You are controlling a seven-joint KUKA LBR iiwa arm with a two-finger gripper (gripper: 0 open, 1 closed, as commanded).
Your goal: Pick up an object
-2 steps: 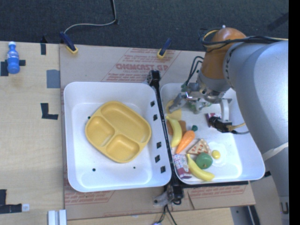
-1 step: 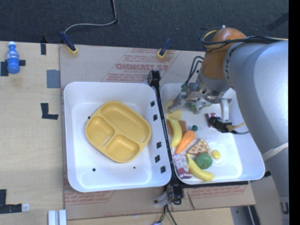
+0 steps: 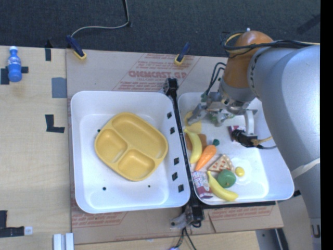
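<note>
Two white bins sit on your bench; the toy food lies in the right bin point(image 3: 270, 184). Your gripper point(image 3: 200, 113) hangs above the banana point(image 3: 195, 146), apparently empty; the opening I cannot tell. You are still approaching: next, descend onto it.

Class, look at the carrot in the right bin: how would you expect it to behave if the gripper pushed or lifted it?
The carrot tapers to a point, so a push would probably swing it in an arc. It looks like smooth moulded plastic: likely stiff, light and somewhat slippery. It lies against the banana and the sandwich, so these may shift too.
</note>
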